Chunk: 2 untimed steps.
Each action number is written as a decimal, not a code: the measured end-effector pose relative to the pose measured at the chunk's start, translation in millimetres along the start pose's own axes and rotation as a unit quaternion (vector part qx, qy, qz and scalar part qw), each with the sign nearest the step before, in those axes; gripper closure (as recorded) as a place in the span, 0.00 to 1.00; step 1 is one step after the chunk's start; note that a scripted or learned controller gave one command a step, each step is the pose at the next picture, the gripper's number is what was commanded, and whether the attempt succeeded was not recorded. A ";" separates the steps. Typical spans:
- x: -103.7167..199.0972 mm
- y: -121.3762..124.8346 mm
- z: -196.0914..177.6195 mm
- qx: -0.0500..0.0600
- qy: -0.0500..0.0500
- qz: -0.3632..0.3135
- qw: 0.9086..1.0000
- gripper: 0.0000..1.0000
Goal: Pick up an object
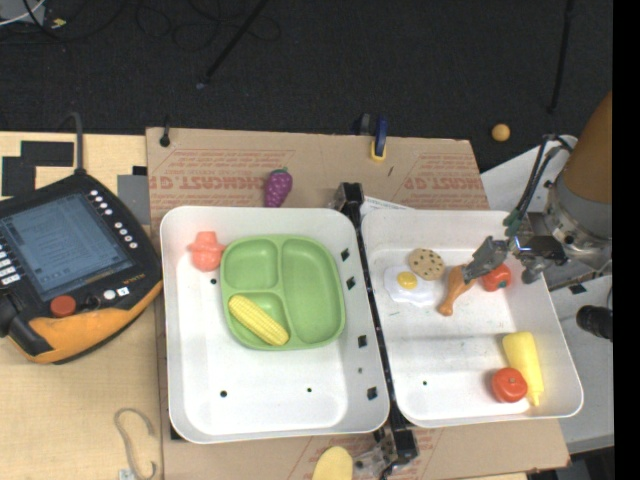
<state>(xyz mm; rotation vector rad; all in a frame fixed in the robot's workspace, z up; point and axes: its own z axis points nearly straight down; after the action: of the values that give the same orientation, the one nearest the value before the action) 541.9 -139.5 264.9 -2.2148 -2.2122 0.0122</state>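
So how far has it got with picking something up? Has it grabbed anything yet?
Nothing looks picked up yet. The gripper is low in the right bin, right at the chicken leg and a small red piece, but I can't tell whether it has hold of either. Both seem to rest on the bin floor. Gripping and lifting are left. The cookie, fried egg and tomato lie untouched.

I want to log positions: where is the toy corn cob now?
The toy corn cob lies in the green divided plate's lower-left compartment, in the left bin.
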 end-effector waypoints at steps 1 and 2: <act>-0.2 1.9 -6.2 -0.006 -0.001 -0.001 1.000 0.00; 1.1 5.8 37.5 -0.004 0.000 -0.002 1.000 0.00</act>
<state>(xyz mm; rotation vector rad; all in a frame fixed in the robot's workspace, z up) 547.2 -138.3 227.4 -2.2157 -2.2198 0.0049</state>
